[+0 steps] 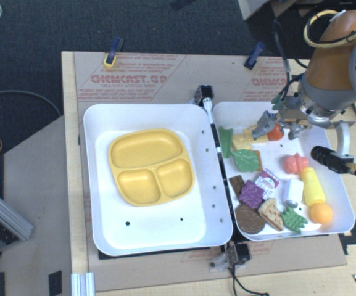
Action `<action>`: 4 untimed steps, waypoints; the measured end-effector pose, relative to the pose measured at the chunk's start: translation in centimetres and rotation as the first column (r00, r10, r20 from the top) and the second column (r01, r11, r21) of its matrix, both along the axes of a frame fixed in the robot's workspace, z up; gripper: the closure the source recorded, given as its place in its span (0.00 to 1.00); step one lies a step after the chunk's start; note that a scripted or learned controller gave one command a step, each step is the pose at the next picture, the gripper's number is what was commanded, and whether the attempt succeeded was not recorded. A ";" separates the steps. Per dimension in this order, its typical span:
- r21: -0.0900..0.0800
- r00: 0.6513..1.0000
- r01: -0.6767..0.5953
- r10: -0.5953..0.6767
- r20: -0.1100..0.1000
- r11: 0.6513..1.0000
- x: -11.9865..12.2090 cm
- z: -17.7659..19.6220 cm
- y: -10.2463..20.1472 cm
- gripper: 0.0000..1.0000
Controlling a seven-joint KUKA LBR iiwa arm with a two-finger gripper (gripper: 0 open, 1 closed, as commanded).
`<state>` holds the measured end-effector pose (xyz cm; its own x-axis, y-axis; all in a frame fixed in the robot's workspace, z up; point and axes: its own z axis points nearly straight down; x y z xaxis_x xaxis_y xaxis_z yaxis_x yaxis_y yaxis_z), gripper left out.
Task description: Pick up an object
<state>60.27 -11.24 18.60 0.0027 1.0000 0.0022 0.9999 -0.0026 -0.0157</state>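
The gripper [275,128] hangs low in the right bin [344,211], seemingly closed on a small red-orange piece [276,132] just beside the yellow block [242,142]; lifting remains.

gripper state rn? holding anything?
Hand: cannot be told; it sits low in the right bin by a small red-orange item, grasp not visible.
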 end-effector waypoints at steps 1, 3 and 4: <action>-0.002 1.000 -0.003 0.003 0.014 1.000 0.3 0.8 0.0 0.00; -0.001 1.000 -0.002 0.002 0.015 1.000 0.0 -10.2 -0.2 0.00; -0.002 1.000 -0.001 0.001 0.017 1.000 0.0 -9.0 -0.3 1.00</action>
